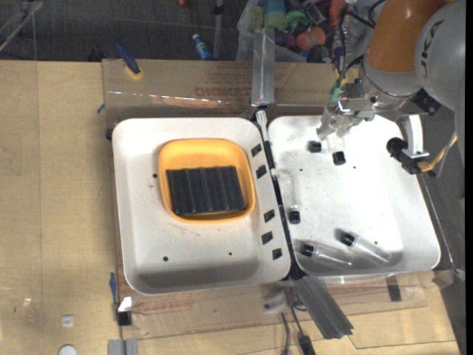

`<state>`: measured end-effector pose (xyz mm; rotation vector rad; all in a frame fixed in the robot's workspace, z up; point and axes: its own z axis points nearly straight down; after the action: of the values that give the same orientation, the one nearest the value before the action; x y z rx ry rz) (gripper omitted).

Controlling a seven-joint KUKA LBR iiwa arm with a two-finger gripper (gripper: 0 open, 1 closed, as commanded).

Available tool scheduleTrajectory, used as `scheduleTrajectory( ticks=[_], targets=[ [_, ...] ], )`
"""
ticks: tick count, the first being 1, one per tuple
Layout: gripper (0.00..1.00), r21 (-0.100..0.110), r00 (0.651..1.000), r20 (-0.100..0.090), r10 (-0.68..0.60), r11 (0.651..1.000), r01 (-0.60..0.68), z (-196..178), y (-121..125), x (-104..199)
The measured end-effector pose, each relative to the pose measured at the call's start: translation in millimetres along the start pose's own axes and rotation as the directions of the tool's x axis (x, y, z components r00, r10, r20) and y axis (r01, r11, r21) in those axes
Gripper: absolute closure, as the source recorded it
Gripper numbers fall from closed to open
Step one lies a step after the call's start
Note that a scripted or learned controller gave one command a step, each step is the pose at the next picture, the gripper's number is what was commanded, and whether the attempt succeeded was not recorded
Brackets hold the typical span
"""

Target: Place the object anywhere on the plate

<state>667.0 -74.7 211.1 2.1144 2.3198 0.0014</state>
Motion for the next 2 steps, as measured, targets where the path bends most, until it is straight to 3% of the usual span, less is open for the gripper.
scheduleTrajectory(
  ticks=[1,2],
  targets=[
    [1.00,0.005,0.988,-0.003,-0.153,0.988,0.153,26,1,12],
    [1.00,-0.002,0.948,0.000,-0.318,0.948,0.318,-10,3,30]
  ],
)
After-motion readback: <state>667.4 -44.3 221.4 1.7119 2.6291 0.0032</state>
